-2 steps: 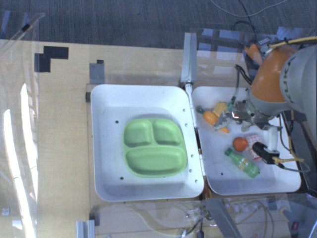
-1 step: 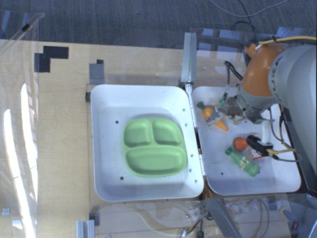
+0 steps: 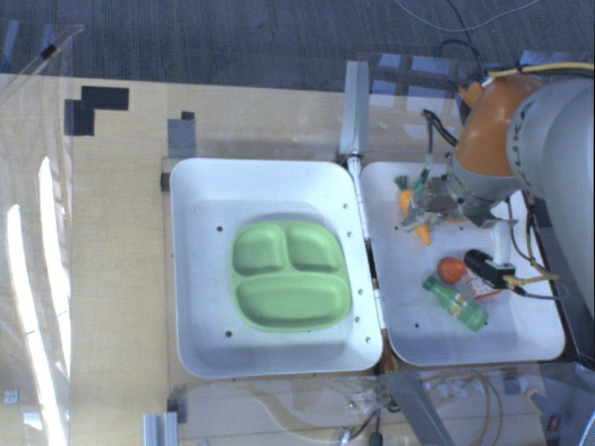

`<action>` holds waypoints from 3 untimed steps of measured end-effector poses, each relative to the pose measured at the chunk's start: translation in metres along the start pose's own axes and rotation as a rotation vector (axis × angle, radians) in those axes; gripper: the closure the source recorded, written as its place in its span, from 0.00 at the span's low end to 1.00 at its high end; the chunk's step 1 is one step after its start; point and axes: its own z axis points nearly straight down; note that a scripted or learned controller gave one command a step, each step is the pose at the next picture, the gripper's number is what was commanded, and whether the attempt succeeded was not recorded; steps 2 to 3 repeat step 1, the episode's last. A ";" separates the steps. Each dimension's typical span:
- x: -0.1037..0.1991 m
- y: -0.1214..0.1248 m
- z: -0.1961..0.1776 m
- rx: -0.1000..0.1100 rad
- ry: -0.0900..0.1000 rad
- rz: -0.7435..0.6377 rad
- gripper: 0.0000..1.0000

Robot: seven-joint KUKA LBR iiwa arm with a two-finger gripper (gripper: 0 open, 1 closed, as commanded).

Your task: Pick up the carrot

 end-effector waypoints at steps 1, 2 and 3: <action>0.014 -0.012 -0.098 0.003 -0.002 0.218 1.00; 0.014 -0.012 -0.098 0.003 -0.002 0.218 1.00; 0.014 -0.012 -0.098 0.003 -0.002 0.218 1.00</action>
